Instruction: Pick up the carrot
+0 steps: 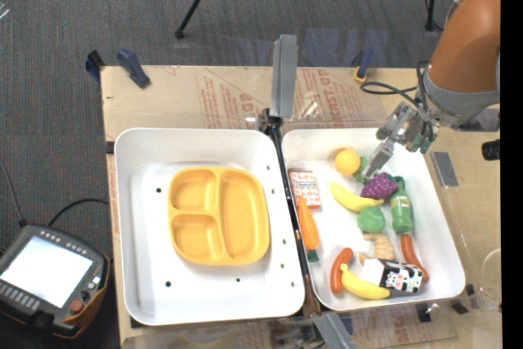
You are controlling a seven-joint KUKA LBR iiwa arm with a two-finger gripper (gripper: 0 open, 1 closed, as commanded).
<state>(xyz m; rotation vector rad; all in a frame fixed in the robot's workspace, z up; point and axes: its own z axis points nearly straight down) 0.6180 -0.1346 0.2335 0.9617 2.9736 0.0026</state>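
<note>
Desk (196, 98): cardboard-covered top, carrying two shallow white bins side by side. It stands on dark grey carpet. Tripod legs cross the floor behind it; a handheld control pendant (51, 274) lies at lower left with its cable trailing away.

Arm (466, 45): grey with an orange section, reaching in from the right over the right bin.

Left bin (139, 167): holds a yellow divided plate (219, 215), nothing else on it that I can make out.

Right bin (441, 208): crowded with toy food. Lemon (347, 161), banana (351, 198), grapes (379, 186), green bottle (401, 210), a green round vegetable (371, 220), two sausages, a second banana, a small milk carton (400, 278), a small printed box (303, 188).

Carrot (307, 226): lies along the right bin's left wall, just below the printed box, pointing roughly toward the camera's near edge. Untouched, nothing resting on it.

End effector (377, 164): hangs over the upper middle of the right bin, beside the lemon and just above the grapes, well apart from the carrot. Fingers look close together, a narrow setting, with nothing between them.

Step in hand, by my reading: approach, not yet aligned with the target. The next move calls for travel leftward across the bin to the carrot, a wrist turn to set the fingers across its width, wider opening, then descent. Risk: the bin wall and the printed box sit close by and could foul a finger.
</note>
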